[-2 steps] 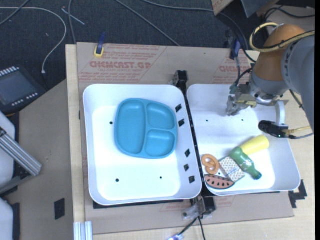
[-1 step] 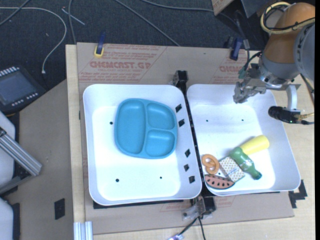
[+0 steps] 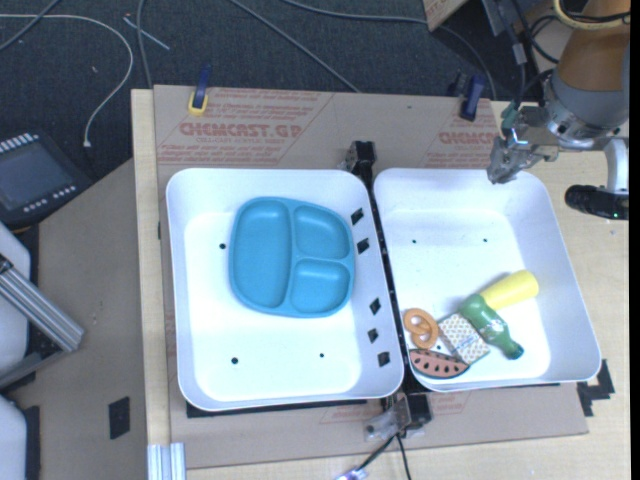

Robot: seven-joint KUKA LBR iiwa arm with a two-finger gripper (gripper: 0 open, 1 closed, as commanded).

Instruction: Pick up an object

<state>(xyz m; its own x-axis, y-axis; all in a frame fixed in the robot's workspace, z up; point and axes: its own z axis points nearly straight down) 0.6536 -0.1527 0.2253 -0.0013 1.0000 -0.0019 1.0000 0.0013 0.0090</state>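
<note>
The tool (image 3: pixel 507 163) hovers over the right bin's (image 3: pixel 560 268) far rim; its grip state cannot be determined. The yellow-and-green bottle (image 3: pixel 500 313) lies near that bin's front, beside a pretzel (image 3: pixel 420 325).

One fixed camera — above, angled down on both bins (image 3: pixel 380 268).

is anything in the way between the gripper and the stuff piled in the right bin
Nothing visible. The gripper hangs over the right bin's far corner; bare floor lies between it and the yellow-and-green bottle.
</note>
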